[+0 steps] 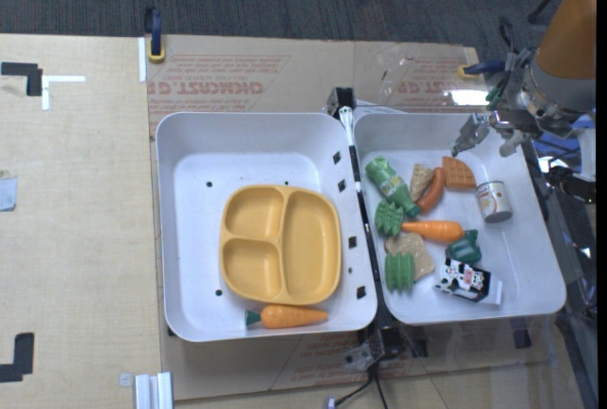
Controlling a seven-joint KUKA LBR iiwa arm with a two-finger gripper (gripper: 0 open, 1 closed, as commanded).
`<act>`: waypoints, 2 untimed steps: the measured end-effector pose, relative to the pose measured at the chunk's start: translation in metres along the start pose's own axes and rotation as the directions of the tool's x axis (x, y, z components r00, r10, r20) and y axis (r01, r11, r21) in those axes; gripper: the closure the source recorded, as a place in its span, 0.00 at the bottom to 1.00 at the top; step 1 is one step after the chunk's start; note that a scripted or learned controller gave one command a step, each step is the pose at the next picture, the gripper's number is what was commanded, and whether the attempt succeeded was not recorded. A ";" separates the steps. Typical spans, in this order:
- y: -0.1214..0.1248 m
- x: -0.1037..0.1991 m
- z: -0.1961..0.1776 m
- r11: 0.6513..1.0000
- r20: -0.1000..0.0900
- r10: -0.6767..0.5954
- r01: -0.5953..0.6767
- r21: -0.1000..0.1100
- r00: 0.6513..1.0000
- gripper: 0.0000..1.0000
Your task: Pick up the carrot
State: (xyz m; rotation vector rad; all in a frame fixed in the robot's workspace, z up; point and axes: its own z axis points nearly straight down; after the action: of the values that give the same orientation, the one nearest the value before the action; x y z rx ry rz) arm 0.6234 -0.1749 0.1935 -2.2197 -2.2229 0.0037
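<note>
An orange carrot (433, 230) with a green top lies in the middle of the right bin (531, 250), pointing right, between a leafy green toy (390, 216) and a dark green pepper (464, 250). A second carrot (287, 315) lies along the front wall of the left bin (180, 208), just below the yellow divided plate (281, 242). My gripper (488, 141) hangs above the right bin's back right corner, well away from both carrots. Its fingers (466, 136) stand open with nothing between them.
The right bin also holds a green can (383, 176), a cracker (420, 179), a sausage (432, 191), a waffle (458, 173), a small tin (492, 201), a bread slice (410, 252), green beans (398, 273) and a cow-print carton (466, 281).
</note>
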 end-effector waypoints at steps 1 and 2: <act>-0.082 0.019 0.102 0.999 -0.001 -0.043 0.043 0.000 0.999 0.00; -0.143 0.052 0.101 0.998 -0.002 0.068 -0.068 -0.006 0.998 0.00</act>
State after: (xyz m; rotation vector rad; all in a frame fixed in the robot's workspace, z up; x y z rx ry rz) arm 0.4805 -0.1227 0.0927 -2.2971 -2.1479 -0.0046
